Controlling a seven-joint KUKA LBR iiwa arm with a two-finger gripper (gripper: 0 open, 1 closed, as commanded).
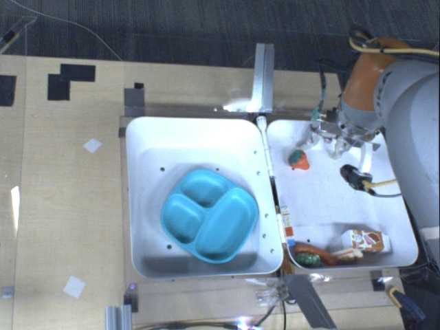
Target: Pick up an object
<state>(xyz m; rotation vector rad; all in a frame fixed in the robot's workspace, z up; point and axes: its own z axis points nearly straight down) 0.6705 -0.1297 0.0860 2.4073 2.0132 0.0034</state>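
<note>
In the right bin [323, 205], a small orange and green toy [298, 159] lies near the far left corner. My gripper [338, 143] hangs over the far end of this bin, just right of the toy and apart from it. Nothing shows in its grasp. A small carton [366, 240] lies near the front edge of the right bin, with a green and red item [311, 256] at the front left corner. A blue divided plate [210, 215] sits in the middle of the left bin [148, 157].
The grey arm with its orange band [368, 74] covers the right bin's far right corner and right side. A metal post [264, 74] stands behind the divider between the bins. A black cable end [354, 176] hangs below the wrist.
</note>
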